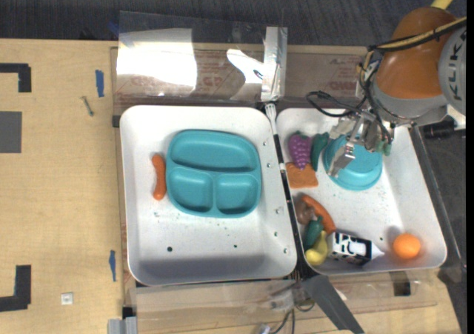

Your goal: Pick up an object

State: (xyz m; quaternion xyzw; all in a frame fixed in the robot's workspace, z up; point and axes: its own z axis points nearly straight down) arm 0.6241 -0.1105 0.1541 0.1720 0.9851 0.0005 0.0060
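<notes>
As the arm reaches in, end effector (346,153) over teal bowl (358,168), right bin (422,199)

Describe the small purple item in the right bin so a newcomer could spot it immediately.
Start at the right shallow white bin and go to its upper left corner, beside the divider between the two bins. There sits a small purple bunch of toy grapes, just above a flat orange square piece and left of the teal round bowl. It is the one purple, knobbly thing there.

Teal bowl (358,168) sits upright in right bin (415,199).
</notes>
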